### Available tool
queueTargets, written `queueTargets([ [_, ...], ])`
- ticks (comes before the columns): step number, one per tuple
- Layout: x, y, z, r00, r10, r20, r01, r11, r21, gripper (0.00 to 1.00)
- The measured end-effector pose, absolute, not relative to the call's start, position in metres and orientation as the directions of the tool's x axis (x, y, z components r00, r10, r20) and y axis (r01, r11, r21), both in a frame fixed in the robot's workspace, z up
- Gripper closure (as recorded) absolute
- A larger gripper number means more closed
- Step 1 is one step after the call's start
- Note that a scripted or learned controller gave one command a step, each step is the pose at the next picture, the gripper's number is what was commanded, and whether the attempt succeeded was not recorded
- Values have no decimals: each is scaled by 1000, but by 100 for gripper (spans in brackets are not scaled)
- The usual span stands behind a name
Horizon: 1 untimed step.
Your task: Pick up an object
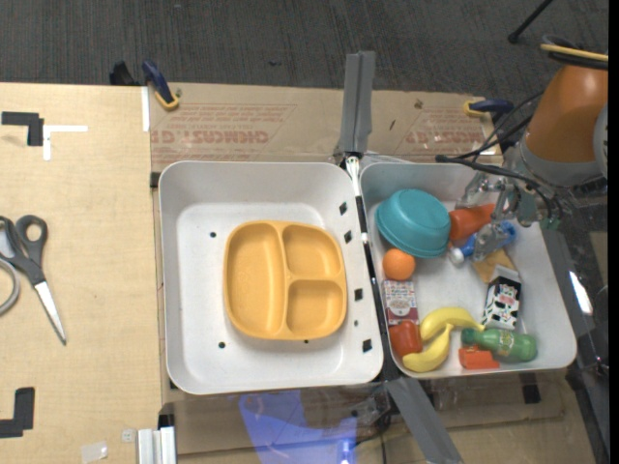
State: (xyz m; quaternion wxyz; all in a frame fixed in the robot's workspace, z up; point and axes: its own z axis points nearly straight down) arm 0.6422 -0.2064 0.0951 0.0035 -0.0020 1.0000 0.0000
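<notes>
Toys crowd the right bin (559,288), so the gripper (498,204), its state impossible to tell, could jostle the teal bowl (414,220) and slip.

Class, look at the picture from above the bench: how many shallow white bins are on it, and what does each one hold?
2. The left bin holds a yellow divided plate. The right bin holds a teal bowl, an orange ball, a banana and other small items, some overlapping.

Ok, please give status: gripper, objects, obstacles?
Gripper low in right white bin, nothing seen held. Orange-red toy and teal plastic bowl close beside it. Yellow divided plate alone in left bin.
</notes>
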Motion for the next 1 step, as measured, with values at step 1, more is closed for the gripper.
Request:
queueTargets([
  [1, 637, -191, 94, -994, 113, -6, 113, 994, 0, 0],
])
